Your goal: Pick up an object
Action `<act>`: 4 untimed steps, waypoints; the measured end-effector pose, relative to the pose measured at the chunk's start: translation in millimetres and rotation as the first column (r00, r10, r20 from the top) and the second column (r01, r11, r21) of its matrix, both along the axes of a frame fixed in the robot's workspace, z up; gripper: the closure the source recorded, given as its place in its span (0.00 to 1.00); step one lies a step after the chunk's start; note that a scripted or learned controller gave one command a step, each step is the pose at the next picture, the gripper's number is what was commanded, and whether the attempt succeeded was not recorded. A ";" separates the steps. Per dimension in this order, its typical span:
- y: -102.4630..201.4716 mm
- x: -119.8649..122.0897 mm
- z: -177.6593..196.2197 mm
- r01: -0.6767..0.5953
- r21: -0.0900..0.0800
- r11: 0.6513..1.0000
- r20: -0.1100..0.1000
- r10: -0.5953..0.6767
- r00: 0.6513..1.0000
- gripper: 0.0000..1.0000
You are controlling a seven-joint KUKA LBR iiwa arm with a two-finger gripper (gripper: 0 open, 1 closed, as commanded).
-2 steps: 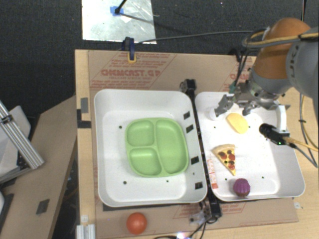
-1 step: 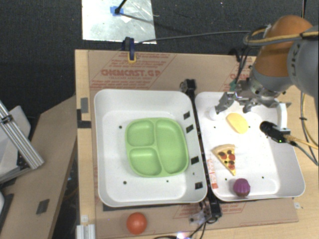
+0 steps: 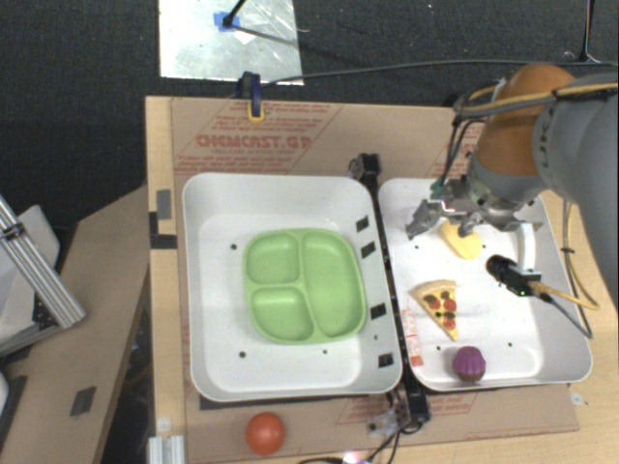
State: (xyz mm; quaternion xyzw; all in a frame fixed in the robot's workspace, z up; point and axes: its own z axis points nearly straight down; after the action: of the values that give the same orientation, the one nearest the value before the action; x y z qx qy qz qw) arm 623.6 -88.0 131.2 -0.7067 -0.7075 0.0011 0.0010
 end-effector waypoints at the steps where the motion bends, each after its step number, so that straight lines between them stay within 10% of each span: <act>1: 0.6 -0.3 -49.3 0.000 0.001 1.000 0.001 0.000 1.000 0.00; 2: 0.3 1.6 -35.4 0.000 0.000 1.000 0.007 0.000 1.000 1.00; 4: 7.1 2.4 68.0 -0.004 0.000 1.000 0.009 0.004 1.000 1.00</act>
State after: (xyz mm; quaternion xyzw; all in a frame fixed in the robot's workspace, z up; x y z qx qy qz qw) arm 626.1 -80.9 199.2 -0.7054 -0.7088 -0.0021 -0.0020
